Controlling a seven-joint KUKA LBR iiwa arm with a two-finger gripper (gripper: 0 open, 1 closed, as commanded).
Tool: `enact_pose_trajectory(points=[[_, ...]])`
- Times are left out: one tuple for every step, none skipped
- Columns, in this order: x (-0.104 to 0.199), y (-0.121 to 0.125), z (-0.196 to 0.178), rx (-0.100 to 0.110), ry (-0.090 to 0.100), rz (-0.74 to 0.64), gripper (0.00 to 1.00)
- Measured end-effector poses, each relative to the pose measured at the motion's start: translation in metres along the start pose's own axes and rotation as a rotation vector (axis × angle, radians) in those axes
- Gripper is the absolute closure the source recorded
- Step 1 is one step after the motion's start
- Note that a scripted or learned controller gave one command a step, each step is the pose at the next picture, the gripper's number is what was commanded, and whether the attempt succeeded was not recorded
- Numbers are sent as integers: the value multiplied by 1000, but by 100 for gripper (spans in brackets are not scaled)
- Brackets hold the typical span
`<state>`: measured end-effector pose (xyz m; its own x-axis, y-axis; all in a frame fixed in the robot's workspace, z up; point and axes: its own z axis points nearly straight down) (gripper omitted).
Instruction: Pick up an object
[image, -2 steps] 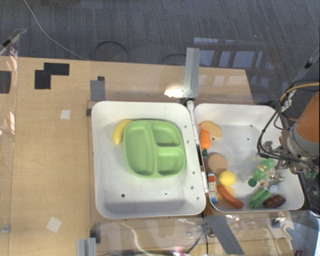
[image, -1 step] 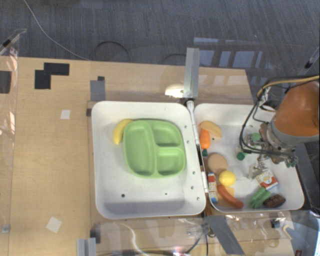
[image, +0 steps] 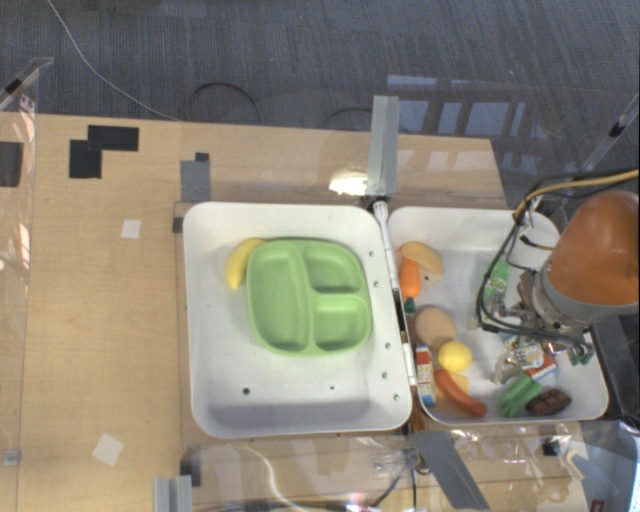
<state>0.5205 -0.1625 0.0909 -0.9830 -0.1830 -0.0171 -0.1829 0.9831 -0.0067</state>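
Nearest the camera, along the lower edge of the right bin (image: 590, 405), lie a red-orange sausage-like toy (image: 460, 394), a green leafy piece (image: 517, 393) and a dark brown piece (image: 549, 402). Just above the sausage sits a yellow lemon-like ball (image: 455, 356), with a tan egg-shaped object (image: 434, 326) touching it from above. Against the bin's left wall stands a small tube with red and blue marks (image: 424, 362), and higher up an orange carrot-like toy (image: 410, 278) lies beside a pale bread-like piece (image: 423, 258).

Over the right half of that bin hangs the arm, its orange band (image: 597, 250) prominent. Below it the hand (image: 530, 345) reaches down toward a crumpled white packet with red print (image: 528, 357), which lies just above the green piece. Whether the hand is released or clenched cannot be told from this angle, and nothing is clearly seen between its tips.

On the left, the other white bin (image: 215, 380) holds a green divided plate (image: 307, 296), with a yellow banana (image: 238, 262) tucked at its upper left edge. Both bins rest on the wooden counter (image: 90, 330).
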Motion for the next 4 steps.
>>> enact_pose_trajectory(points=[[-58,-1,2,-2,3,-211,0],[-78,-41,3,-3,2,-585,0],[-38,-38,2,-4,2,-584,0],[-38,5,0,0,-1,-871,0]])
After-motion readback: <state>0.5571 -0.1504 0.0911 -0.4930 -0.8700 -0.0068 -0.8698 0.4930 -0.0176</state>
